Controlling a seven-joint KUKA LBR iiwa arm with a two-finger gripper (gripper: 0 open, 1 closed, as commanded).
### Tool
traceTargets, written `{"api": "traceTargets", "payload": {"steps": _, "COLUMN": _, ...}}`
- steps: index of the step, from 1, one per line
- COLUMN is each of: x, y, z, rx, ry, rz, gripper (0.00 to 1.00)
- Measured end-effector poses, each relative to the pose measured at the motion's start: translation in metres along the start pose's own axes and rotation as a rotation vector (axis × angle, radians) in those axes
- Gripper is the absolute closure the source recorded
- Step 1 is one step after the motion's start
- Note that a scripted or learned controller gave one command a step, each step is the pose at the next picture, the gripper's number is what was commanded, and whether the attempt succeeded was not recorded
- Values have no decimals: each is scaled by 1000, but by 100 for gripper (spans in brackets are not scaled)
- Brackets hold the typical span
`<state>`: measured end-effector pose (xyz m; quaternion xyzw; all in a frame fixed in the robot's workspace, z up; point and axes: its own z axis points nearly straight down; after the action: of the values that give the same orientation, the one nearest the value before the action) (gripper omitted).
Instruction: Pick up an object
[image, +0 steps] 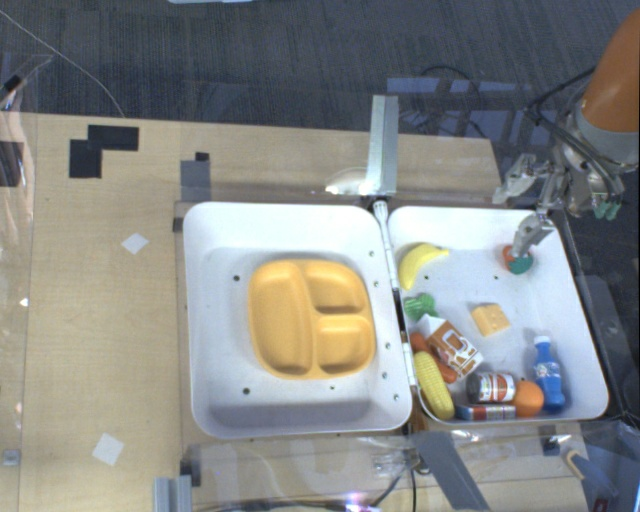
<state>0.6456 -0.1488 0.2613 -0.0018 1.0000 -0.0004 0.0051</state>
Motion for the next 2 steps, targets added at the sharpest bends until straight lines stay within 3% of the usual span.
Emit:
{"api": "traceTargets", "payload": {"steps": 1, "x": -20, "y": 29, "z": 168, "rx": -2, "ry": 16, "rz": 136, "gripper": 0}}
{"api": "traceTargets", "payload": {"steps": 2, "x": -2, "y": 26, "z": 173, "rx": 0, "ry": -2, "rz": 174, "gripper": 0}}
